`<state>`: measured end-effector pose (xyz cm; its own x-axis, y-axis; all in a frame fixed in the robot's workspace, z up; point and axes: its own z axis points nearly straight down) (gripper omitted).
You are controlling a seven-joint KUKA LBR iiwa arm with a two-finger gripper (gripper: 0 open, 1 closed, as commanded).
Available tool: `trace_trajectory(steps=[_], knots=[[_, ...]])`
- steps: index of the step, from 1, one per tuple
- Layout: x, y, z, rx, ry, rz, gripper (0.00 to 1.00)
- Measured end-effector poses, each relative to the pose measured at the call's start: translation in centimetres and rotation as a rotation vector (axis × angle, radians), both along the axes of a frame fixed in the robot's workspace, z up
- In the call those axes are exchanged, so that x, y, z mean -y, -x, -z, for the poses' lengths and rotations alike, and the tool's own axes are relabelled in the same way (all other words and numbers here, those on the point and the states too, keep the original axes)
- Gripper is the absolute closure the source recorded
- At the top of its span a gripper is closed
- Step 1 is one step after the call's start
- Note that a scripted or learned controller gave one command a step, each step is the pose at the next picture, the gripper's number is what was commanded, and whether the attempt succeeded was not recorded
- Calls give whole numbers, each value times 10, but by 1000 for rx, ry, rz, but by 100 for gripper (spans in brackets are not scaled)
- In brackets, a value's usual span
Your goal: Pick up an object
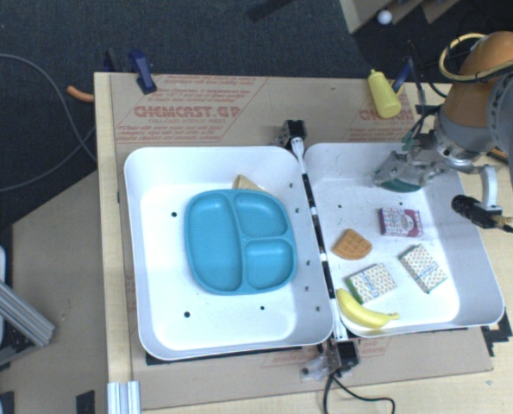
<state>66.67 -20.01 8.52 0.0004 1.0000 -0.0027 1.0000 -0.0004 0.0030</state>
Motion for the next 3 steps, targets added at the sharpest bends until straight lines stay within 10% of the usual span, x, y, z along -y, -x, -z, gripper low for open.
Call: trace_trajectory(steps=[1,2,3], knots=[[-1,-1,-11,5,2,-2,100],[-68,0,0,-4,-5,-2,100],[-137,31,-101,1,-3,-3,100]])
